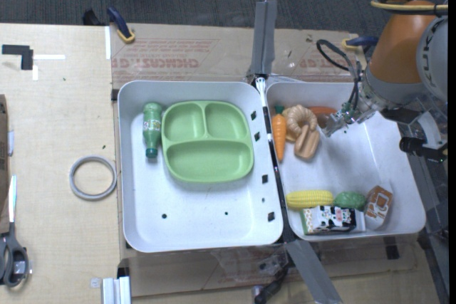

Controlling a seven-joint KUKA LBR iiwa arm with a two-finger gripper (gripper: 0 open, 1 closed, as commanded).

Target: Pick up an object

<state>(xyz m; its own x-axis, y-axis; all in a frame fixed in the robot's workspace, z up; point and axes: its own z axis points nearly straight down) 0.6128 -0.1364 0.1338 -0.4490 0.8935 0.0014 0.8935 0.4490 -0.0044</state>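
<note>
Claw (pixel 333 123) low in right bin (pixel 399 224), finger state impossible to tell. Just left: pretzel (pixel 299 121), hot dog (pixel 308 143), carrot (pixel 278 137).

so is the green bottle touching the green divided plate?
Apart. The camera view shows a thin strip of white bin floor between the green bottle and the green divided plate.

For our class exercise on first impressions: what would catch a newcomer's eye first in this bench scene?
Probably the light green three-compartment plastic plate in the left white bin, with a small green bottle lying beside it. Next, the grey arm's orange band at the right, its gripper low in the right white bin near an orange toy carrot and a tan pretzel-shaped toy.
</note>
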